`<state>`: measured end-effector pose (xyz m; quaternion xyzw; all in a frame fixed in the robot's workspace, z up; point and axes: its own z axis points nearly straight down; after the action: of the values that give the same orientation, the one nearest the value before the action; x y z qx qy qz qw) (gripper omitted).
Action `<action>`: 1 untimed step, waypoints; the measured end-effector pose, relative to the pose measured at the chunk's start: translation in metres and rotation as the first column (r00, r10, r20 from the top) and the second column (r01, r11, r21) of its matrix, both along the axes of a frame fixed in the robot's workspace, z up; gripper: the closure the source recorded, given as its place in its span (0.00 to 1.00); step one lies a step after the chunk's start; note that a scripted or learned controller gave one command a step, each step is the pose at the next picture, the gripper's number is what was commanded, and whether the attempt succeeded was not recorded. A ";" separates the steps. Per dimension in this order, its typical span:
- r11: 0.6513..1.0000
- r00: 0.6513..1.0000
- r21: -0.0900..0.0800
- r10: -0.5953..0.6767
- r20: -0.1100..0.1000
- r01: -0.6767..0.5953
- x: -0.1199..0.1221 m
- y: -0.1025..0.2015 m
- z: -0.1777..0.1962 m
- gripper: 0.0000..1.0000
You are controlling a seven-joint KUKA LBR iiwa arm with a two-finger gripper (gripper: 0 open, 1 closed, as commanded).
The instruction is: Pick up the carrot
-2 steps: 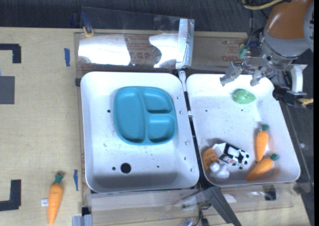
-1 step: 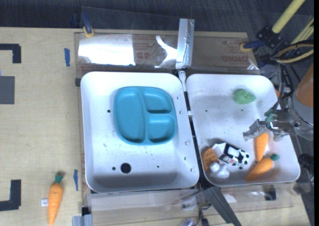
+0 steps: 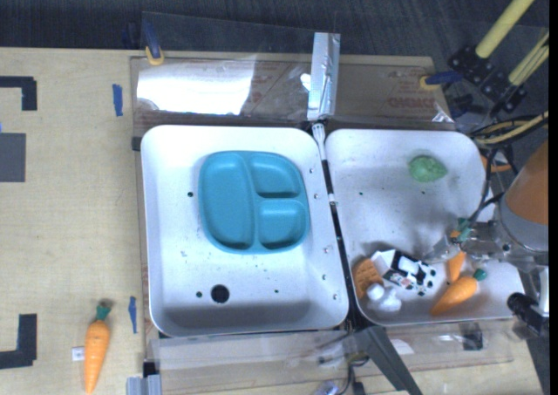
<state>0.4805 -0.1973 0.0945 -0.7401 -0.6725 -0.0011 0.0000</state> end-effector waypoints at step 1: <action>1.000 1.000 -0.001 -0.003 0.000 0.003 0.000 0.000 0.009 1.00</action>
<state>0.4804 -0.1976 0.1034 -0.7410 -0.6715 -0.0010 -0.0003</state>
